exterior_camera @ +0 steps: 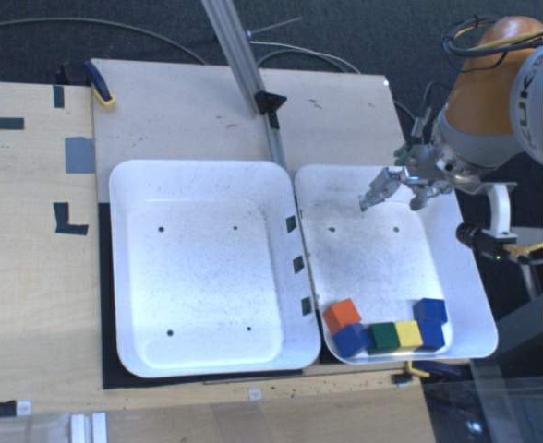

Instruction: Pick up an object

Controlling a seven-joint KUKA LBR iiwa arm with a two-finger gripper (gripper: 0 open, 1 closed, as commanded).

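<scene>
I see the grey arm's two-finger gripper [393,192] hanging over the upper part of the right shallow white plastic bin [456,247], its fingers spread apart with nothing between them. The small blocks sit well apart from it, clustered in that bin's lower corner: an orange cube [343,313], a blue cube [349,340], a green cube [383,337], a yellow cube [409,334] and a second blue block [430,318]. The left white bin [124,247] lies beside it on the surface [179,100].

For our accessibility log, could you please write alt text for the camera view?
The gripper hovers over the right bin's far end, holding nothing. Orange, green, yellow and two blue blocks cluster along its near edge.
</scene>
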